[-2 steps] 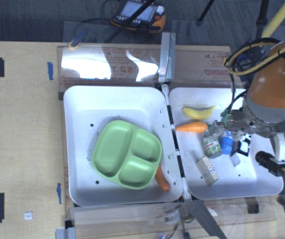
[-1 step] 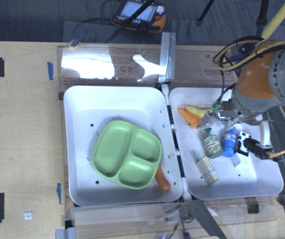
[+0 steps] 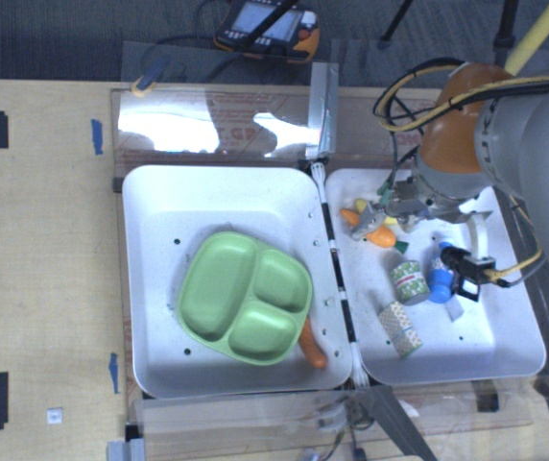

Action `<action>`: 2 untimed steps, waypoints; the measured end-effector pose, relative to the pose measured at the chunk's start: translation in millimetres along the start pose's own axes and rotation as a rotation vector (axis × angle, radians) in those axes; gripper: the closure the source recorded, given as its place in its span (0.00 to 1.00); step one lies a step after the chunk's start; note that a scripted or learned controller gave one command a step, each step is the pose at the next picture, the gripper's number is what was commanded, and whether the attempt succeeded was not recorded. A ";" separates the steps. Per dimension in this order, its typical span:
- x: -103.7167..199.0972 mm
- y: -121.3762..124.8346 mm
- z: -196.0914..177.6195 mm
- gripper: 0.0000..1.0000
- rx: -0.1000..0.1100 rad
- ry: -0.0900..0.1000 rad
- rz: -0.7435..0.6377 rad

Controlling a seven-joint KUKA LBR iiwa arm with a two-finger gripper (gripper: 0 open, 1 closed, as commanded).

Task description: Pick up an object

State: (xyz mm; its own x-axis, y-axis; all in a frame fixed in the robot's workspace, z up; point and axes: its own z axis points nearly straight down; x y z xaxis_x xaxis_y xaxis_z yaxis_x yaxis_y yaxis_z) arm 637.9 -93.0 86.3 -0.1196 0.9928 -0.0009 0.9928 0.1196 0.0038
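Down in the right-hand shallow white bin [image 3: 514, 353], our claw [image 3: 387, 217] hangs low near the bin's far corner by the divider, at the end of the grey arm with its orange band [image 3: 457, 133]. We cannot tell whether the claw is open or closed, nor whether it grips anything.

Just beside the claw, on its near side, lies a small rounded orange piece [image 3: 382, 238]; we cannot tell whether the two touch. A second small orange-and-yellow piece [image 3: 353, 215] lies just beside the claw toward the divider. A tiny dark green scrap [image 3: 401, 248] sits next to the rounded orange piece.

Nearer the camera than the claw stands a short green-and-white patterned cylinder [image 3: 409, 281], with a small blue rounded object [image 3: 440, 284] just beside it on the side away from the divider. Nearer the camera again, a small patterned grey-green box [image 3: 399, 327] lies tilted on the bin floor.

Well apart from the claw, across the divider, the left-hand white bin [image 3: 150, 209] holds a light green plastic plate with three compartments [image 3: 246, 298]. A slim orange carrot-shaped toy [image 3: 311, 346] lies against the plate's near edge, close to the divider.
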 end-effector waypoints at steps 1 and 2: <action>-0.2 1.8 -11.9 1.00 -0.007 -0.001 0.000; 4.9 22.0 -99.4 1.00 0.000 0.000 -0.331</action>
